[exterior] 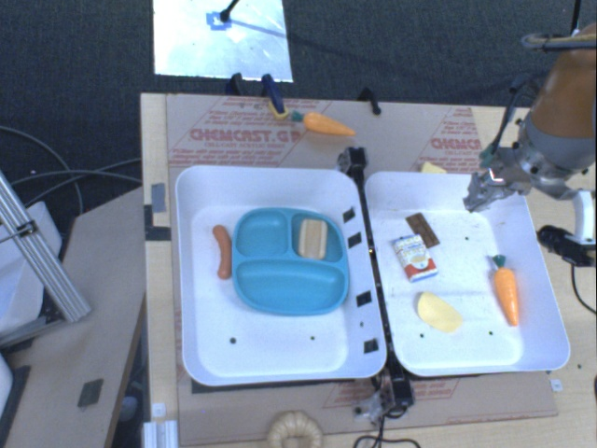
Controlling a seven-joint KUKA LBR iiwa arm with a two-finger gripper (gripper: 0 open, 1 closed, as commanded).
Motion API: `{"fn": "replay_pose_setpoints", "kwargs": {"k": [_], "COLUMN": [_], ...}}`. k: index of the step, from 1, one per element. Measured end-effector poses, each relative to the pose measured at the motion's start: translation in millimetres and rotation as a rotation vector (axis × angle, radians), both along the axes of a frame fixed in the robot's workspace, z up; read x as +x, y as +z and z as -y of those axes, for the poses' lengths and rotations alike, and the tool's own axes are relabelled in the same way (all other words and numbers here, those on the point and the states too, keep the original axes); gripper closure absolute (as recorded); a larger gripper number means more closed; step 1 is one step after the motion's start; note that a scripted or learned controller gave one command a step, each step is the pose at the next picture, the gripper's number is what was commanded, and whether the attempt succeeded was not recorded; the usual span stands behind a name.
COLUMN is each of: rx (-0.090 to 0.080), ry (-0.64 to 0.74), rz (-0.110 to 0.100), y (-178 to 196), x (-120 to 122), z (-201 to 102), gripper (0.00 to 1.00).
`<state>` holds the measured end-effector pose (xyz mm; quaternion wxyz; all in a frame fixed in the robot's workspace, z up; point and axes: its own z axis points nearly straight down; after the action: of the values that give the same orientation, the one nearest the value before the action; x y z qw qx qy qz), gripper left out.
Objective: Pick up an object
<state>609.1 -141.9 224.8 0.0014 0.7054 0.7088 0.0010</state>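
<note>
Fingers [481, 194] above right bin's back edge — carrot [506, 292] well apart.

The cardboard sheet [242, 129] under the bins reads, apparently, "CHEMCAST".

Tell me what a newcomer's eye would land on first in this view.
The blue divided plate in the left bin stands out most, with a slice of bread in its upper right compartment and a sausage beside it. Next, the orange carrot in the right bin, with the gripper above that bin's far right corner.
</note>
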Motion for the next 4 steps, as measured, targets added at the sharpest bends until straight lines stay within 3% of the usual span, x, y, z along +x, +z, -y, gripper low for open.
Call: {"fn": "replay_pose_setpoints", "kwargs": {"k": [1,3,4], "rx": [0.002,0.000,0.001], "ry": [0.005,0.002,0.003], "rz": [0.002,-0.002,0.000], "y": [11,-10,2], "x": [20,27,39], "z": [-51,-69,-68], "gripper": [1.00,1.00,1.00]}}
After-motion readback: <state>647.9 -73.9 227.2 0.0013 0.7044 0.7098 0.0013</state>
